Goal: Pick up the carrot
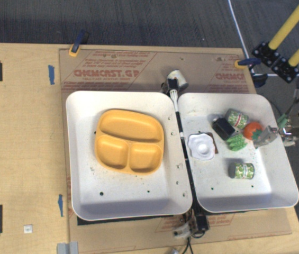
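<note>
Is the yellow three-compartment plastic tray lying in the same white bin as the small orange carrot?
No: the yellow three-compartment plastic tray lies in the left white bin, while the small orange carrot lies in the right white bin.

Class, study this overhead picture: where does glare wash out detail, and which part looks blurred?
Camera view: even, soft light; the white bins look bright but keep their specks; the small white cup is nearly washed out; the gripper beside the carrot is smeared and hard to read.

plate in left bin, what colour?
Yellow-orange divided plate, seen in the camera view.
</note>
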Action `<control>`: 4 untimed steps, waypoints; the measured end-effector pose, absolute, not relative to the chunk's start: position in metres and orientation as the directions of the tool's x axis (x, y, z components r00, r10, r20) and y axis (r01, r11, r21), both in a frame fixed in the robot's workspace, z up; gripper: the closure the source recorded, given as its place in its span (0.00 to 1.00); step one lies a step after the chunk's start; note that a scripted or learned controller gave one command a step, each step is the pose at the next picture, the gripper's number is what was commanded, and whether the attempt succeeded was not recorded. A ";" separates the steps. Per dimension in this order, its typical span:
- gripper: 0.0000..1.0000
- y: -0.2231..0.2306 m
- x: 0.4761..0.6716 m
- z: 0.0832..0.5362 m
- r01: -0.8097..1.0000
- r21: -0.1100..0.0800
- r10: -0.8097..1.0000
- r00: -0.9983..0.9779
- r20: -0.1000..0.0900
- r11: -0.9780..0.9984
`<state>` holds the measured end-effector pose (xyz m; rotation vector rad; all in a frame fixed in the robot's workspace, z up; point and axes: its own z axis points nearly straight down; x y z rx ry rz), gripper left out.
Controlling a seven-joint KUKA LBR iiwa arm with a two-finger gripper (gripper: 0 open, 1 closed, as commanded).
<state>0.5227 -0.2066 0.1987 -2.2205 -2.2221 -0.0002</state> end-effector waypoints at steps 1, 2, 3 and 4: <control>1.00 -0.207 0.524 0.209 1.000 0.002 1.000 -0.002 -0.001 0.002; 1.00 -0.139 0.487 0.200 1.000 -0.002 1.000 0.019 0.001 -0.019; 1.00 -0.081 0.480 0.222 0.946 0.001 0.946 0.325 0.000 -0.325; 1.00 -0.063 0.480 0.240 0.809 0.001 0.809 0.588 0.000 -0.588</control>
